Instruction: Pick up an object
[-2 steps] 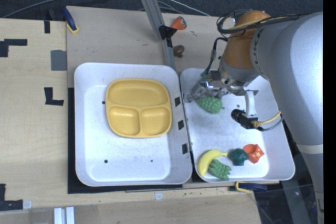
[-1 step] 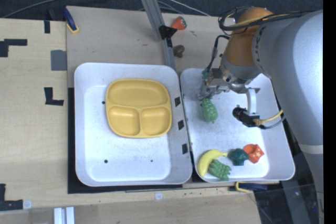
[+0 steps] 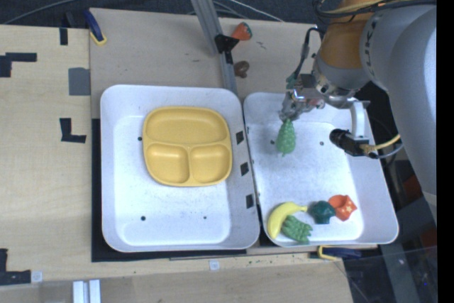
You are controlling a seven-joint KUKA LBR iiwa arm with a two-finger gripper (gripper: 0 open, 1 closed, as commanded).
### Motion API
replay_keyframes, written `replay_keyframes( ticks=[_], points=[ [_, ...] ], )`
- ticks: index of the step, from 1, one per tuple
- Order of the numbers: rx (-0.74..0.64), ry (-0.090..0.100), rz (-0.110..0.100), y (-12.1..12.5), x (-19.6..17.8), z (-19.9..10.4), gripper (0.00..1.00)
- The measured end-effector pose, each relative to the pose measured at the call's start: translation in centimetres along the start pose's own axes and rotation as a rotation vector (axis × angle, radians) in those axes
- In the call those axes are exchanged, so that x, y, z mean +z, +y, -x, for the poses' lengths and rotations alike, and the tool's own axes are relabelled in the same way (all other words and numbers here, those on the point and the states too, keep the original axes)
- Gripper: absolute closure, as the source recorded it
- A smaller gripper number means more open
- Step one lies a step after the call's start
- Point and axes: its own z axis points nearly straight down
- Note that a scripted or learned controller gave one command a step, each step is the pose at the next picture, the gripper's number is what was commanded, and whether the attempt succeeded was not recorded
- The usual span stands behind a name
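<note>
Camera view shows the gripper (image 3: pixel 290 115) over the far part of the right bin (image 3: pixel 369 230), its fingers clamped on the top of a green toy (image 3: pixel 286 138). A yellow plate (image 3: pixel 187 145) lies in the left bin (image 3: pixel 117 152).

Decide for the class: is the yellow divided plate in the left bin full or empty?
Empty. The yellow plate sits in the left bin, and all three of its compartments show bare yellow surface.
</note>
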Motion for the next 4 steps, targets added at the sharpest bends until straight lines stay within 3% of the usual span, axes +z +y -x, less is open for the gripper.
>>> replay_keyframes(
  ticks=[1, 2, 4],
  points=[
    [0.000, 0.000, 0.001, 0.9, -5.9, 0.5, 1.00],
    [0.000, 0.001, -0.003, 1.0, -8.0, 0.4, 1.00],
    [-0.006, 0.003, -0.008, -3.4, -7.5, -11.0, 1.00]
  ],
)
